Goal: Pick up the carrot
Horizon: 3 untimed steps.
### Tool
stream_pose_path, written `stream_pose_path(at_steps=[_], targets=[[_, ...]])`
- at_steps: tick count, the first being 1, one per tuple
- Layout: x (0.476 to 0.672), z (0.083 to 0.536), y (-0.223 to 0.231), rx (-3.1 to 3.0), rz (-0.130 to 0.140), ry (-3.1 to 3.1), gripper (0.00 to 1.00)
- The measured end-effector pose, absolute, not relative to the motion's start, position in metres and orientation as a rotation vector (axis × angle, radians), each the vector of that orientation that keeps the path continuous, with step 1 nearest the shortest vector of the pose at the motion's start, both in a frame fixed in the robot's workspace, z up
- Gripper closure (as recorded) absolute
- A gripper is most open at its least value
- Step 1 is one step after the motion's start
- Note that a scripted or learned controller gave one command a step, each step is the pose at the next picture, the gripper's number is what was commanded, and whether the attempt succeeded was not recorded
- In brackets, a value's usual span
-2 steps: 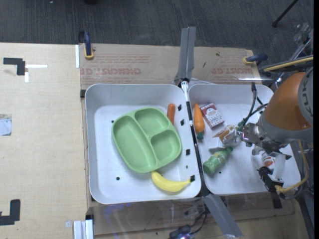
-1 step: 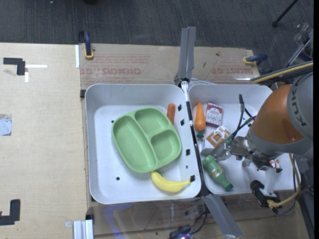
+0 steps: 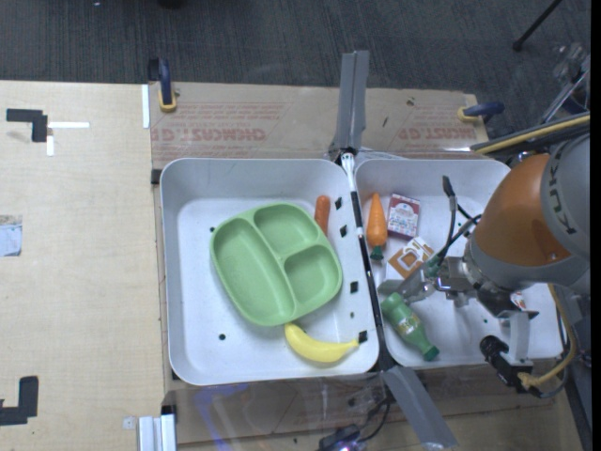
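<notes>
On a plywood bench [image 3: 75,280] over dark carpet [image 3: 282,17] — two white bins [image 3: 178,252], carrot [image 3: 376,220] in the right one, fingers' [image 3: 399,289] state unclear.

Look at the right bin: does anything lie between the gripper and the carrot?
Yes. The carrot lies at the right bin's left wall. The gripper sits lower right of it, and a small orange and white packet lies between them. A green bottle lies just below the gripper, off that line.

The grey arm with its orange band reaches in from the right, its gripper [image 3: 424,285] held low.
</notes>
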<state>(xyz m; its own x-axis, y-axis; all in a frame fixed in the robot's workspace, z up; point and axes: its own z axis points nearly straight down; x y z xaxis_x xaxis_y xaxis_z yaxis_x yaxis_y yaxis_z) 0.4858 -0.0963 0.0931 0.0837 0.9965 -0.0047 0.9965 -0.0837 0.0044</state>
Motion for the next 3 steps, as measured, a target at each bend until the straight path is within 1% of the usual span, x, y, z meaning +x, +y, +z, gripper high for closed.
stream_pose_path(at_steps=[1,2,3], targets=[[0.486,0.102,-0.095,2.311,-0.001,2.124,1.00],[0.478,0.192,-0.006,1.879,0.000,2.517,1.00],[0.496,0.216,-0.028,1.277,0.000,2.868,1.00]])
